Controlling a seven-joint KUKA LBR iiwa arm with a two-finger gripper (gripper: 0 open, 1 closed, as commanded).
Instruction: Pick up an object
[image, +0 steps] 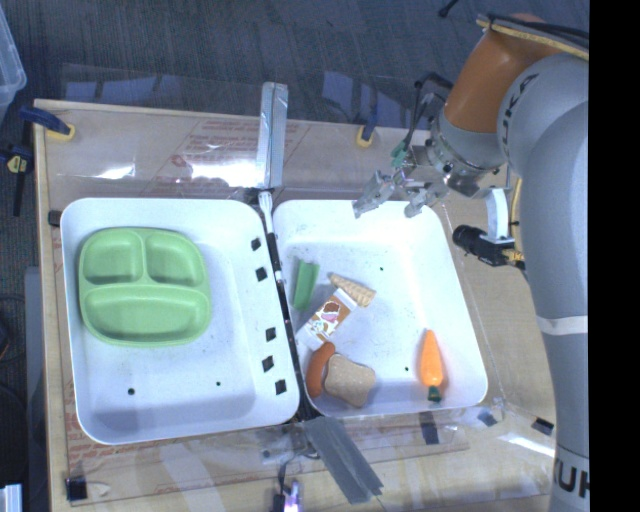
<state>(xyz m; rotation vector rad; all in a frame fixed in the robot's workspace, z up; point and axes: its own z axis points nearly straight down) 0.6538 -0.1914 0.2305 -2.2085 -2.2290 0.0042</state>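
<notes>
- Nearest the lower edge of the bench (180, 470): two white bins side by side, left bin (160, 410) carrying a green divided tray (145, 285), right bin (460, 300) carrying the candidate objects.
- Front of right bin: brown bread-shaped piece (348, 381) resting against an orange rounded item (318, 368); toy carrot (431, 362) lying apart, near the right wall.
- Middle of right bin: small printed packet (328, 320), ice-cream cone (352, 289) and green stick (304, 284) close to the divider, clustered together.
- Far rim of right bin: gripper (390, 198) hovering above the back edge, fingers spread, nothing between them.
- Recommended target: carrot, judged easiest because isolated from neighbours.
- Align fingers across the carrot's narrow width, not along its length.
- Descend vertically, well clear of the right wall.
- Close only once fingers straddle the body; lift straight up.
- Risk: clustered items near the divider likely to shift or jam if chosen.
</notes>
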